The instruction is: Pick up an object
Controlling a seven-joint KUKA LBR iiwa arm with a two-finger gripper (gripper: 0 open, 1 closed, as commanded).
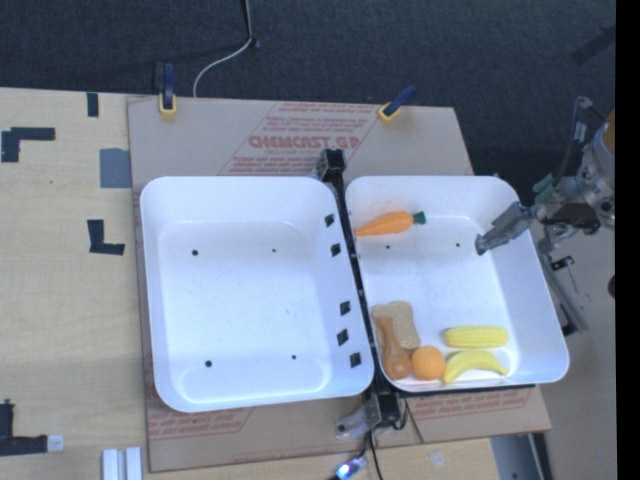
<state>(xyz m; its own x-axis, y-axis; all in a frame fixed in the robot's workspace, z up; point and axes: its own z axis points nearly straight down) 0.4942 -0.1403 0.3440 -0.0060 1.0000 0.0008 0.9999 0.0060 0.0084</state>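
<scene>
Lying along right bin's point(520, 298) near wall: banana point(474, 366), corn cob point(476, 337), orange point(428, 364), bread slice point(396, 324). Resting farther back by the divider: carrot point(384, 224). Hovering over far right rim, carrying nothing: claw point(492, 238), finger state impossible to tell.

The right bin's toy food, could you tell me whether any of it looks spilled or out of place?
Nothing stands out. The carrot lies alone near the divider; the bread, orange, corn and banana cluster at the near edge, all inside the right bin.
</scene>
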